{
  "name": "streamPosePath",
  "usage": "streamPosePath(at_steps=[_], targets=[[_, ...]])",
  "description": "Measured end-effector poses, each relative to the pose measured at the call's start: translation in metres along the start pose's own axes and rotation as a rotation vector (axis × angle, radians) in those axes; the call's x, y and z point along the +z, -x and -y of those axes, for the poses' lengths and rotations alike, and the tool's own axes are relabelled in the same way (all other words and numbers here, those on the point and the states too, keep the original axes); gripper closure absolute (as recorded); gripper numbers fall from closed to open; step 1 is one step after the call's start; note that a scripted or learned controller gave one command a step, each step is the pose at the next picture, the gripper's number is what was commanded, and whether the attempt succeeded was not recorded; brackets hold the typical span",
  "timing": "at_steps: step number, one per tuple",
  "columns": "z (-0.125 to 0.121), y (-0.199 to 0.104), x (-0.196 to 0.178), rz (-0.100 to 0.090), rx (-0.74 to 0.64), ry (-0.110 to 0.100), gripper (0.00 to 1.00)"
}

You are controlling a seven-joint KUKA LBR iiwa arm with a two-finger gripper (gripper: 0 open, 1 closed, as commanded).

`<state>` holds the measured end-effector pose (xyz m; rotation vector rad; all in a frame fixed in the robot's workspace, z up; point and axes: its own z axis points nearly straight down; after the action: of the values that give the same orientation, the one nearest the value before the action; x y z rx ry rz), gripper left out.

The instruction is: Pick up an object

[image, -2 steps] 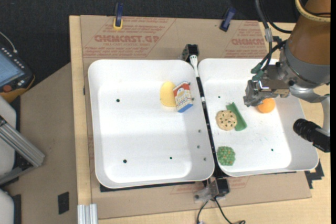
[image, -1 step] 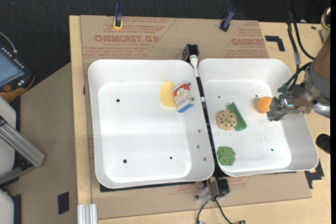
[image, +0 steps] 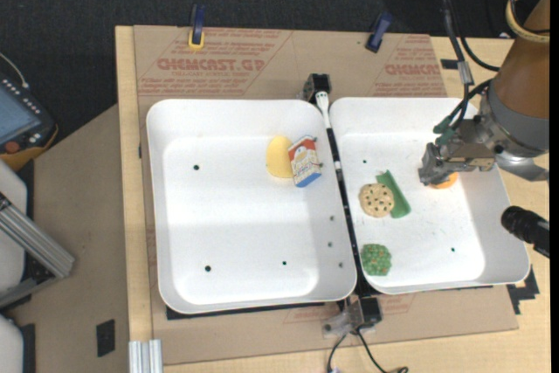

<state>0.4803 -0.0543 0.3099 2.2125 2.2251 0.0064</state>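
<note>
Arm: the grey arm with its orange band comes in from the right and bends down over the right bin, the wrist leaning left toward the bin's far right part.
Gripper: the gripper hangs low over the right bin's floor, right above an orange object.
Claw state: cannot tell; the dark finger block hides how the tips stand, and only a sliver of the orange object peeks out under it, so a grasp is not visible.
Orange object: one, on the floor of the right bin, in its far right part, mostly covered by the gripper.
Cookie: one, round and tan with dark chips, lying flat in the left half of the right bin.
Green strip: one, flat and slanted, touching the cookie's right edge.
Green clump: one, bumpy and round, near the cookie on its near side, by the bin's near left corner.
Left bin: holds two things, both at its far right.
Yellow object: one, rounded, pale.
Small carton: one, red, white and blue, tilted, touching the yellow object's right side.
Bins: two, white, side by side on a cardboard sheet.
Clamps: two blue ones at the sheet's far edge.
</note>
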Motion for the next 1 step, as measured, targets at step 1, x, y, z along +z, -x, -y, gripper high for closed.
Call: streamPosePath(at_steps=[1], targets=[[-0.0003, -0.0684, -0.0278, -0.002, -0.003, 0.0, 1.0]])
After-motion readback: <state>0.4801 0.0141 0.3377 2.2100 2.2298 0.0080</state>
